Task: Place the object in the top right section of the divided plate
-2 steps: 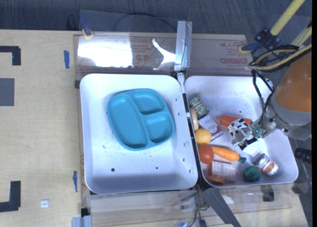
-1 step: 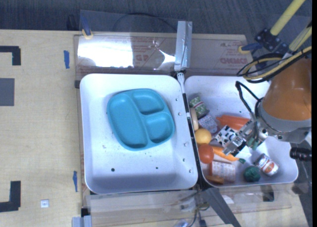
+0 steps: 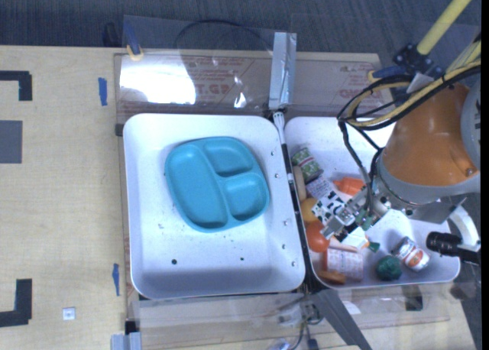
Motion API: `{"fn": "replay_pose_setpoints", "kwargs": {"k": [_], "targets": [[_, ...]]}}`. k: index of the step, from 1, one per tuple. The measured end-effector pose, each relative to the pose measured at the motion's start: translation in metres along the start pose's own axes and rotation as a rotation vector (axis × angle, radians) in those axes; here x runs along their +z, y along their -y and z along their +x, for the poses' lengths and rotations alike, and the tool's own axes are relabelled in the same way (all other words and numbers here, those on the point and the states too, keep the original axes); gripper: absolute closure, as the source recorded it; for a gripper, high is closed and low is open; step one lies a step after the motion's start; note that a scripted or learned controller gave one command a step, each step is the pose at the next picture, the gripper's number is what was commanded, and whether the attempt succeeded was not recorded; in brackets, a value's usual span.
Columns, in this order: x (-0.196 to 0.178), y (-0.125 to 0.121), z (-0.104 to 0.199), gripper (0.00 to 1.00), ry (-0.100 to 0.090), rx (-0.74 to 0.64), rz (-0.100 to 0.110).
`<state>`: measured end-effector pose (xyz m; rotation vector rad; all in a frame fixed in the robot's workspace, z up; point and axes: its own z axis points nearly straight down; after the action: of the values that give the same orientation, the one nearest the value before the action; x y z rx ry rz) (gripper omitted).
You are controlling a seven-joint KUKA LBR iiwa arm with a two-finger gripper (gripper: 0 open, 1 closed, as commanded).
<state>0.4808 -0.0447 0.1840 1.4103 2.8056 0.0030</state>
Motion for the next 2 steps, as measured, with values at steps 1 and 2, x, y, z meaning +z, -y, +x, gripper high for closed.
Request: {"fn": "replay_pose_setpoints", "kwargs": {"k": [1, 2], "targets": [[0.017, -0.002, -0.074, 1.0, 0.002, -0.246, 0.001], [0.0, -0.002, -0.003, 1.0, -0.002, -0.302, 0.001]]}}
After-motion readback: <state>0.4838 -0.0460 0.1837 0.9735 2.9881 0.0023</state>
